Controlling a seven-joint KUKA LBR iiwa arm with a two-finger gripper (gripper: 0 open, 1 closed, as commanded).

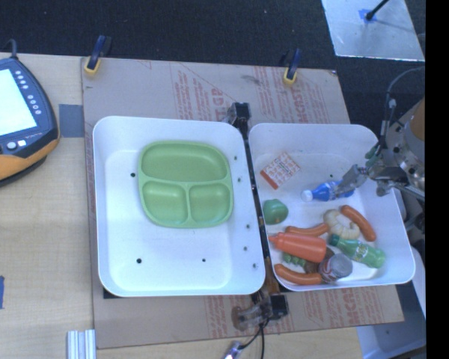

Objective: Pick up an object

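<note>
Grey two-finger pincer [368,179] spread open, gripping nothing; just left, small blue-and-white plastic bottle [326,192] (label unreadable); further left, red-printed white packet [280,170], text illegible.

A: What is in the left bin [112,268]?
B: 1 plate [185,183].
A: And the right bin [314,134]?
B: A packet [280,169] at 10 o'clock, a tube [325,192] in the middle, a bottle [357,252] at 5 o'clock.

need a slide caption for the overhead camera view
Claw hovering beside a small blue bottle in the right bin of toy food; green divided plate in the left bin.
</note>
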